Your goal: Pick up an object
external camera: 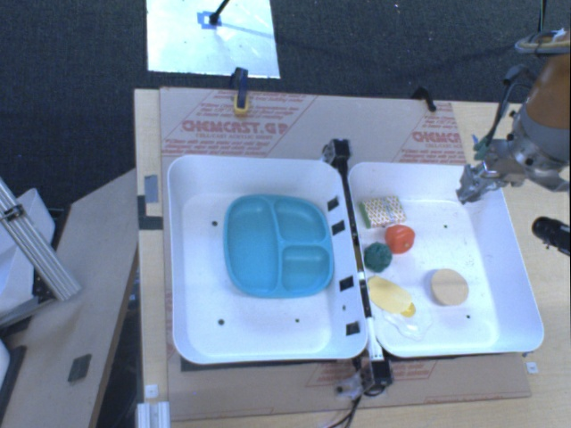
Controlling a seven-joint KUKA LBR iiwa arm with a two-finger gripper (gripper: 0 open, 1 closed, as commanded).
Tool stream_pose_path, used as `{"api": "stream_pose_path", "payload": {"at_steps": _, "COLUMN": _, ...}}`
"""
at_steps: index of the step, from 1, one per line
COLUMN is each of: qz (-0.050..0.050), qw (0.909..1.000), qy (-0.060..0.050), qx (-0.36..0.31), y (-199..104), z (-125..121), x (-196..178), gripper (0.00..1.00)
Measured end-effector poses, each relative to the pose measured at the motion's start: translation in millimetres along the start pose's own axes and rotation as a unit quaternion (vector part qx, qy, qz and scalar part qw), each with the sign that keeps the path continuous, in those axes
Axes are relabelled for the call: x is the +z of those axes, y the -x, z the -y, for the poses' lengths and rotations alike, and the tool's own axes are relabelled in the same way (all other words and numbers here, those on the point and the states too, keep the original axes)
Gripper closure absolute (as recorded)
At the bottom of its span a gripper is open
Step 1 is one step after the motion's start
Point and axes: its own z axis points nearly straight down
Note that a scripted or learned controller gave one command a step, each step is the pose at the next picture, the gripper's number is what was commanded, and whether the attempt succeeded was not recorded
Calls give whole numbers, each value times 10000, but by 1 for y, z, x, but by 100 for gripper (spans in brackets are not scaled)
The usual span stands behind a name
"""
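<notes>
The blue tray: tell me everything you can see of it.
The blue tray is a light blue, rounded-corner plate, plastic by its look, split by raised ridges into three compartments: one large on its left, two smaller on its right. It lies flat, slightly turned, about mid-floor in the left bin, open side up. Nothing lies in its compartments, and nothing touches it but the bin floor. The gripper is far off, over the right bin.

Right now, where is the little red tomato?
The red tomato sits in the right bin, near its left wall, just below the speckled sponge and above the green ball.
</notes>
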Motion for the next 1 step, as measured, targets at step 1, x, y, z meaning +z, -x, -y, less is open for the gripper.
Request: {"api": "stream_pose_path", "payload": {"at_steps": 1, "qz": 2, "qw": 10000, "qy": 7, "qx": 1, "y": -49, "z": 2, "x": 13, "gripper": 100}}
